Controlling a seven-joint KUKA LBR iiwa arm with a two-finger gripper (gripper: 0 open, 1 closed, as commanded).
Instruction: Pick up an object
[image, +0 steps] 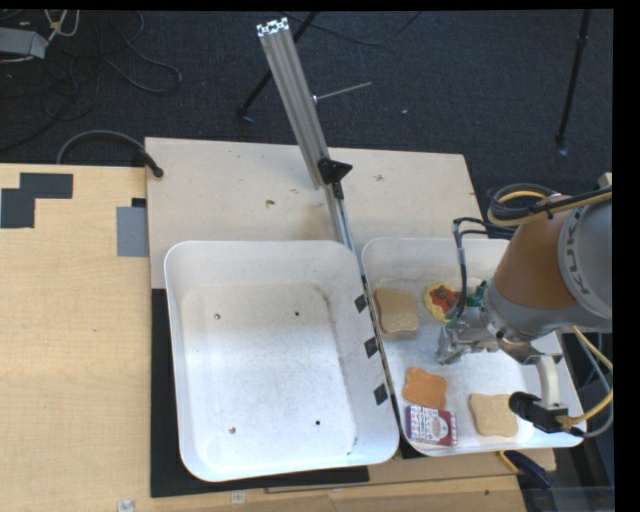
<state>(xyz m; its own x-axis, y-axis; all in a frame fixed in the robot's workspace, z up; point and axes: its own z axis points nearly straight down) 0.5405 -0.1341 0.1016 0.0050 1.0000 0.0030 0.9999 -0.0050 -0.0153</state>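
In the right bin (400, 258) lie a tan toast slice (397, 311), a small orange-brown slice (426, 387), a pale bread slice (493, 414), a red and white packet (431, 425) and a yellow and red toy (441, 299). My gripper (458, 346) hangs low over the middle of this bin, just right of the toast and above the orange-brown slice. The wrist and arm (540, 275) hide much of it from the right. Nothing shows between its fingers.
The left bin (185, 262) stands beside the right one, with black clips (372, 347) along the shared edge. A slanted aluminium post (302, 108) rises behind the bins. Cables (515, 200) hang at the right, near the arm.
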